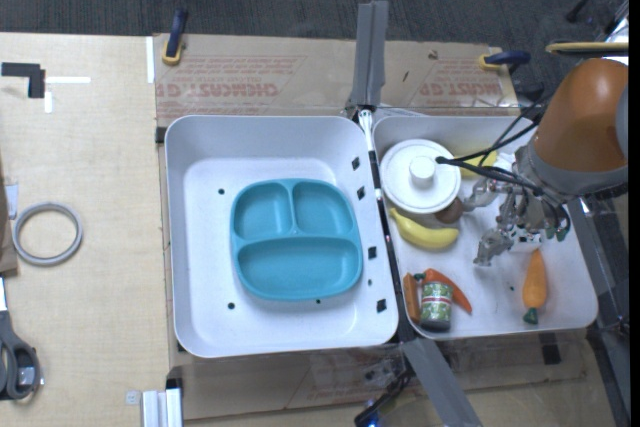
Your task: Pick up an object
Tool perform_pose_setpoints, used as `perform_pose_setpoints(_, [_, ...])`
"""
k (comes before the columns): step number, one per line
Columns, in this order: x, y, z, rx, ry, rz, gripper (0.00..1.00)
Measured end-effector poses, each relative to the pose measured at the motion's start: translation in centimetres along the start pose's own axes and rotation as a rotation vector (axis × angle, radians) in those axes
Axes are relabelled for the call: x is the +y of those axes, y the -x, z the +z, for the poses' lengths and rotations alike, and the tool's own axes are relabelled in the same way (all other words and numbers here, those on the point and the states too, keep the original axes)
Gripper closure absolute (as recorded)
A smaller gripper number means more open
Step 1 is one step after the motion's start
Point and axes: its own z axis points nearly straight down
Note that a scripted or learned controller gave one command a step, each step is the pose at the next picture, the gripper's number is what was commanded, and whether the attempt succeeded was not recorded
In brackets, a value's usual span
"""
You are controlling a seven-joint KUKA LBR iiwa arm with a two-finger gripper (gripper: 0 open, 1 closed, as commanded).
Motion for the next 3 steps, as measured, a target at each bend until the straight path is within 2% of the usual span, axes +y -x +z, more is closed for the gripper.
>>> perform_pose_setpoints(1, [2.9,1.6,0.0,0.004,-0.006,0.045,0.00])
perform_pose_setpoints(2, [-5.2,-0.3,-1.8,0.001,0.000,0.043,0.00])
perform_pose_setpoints(3, [-5.3,-8.3,0.0,0.003,0.001,0.141,0.00])
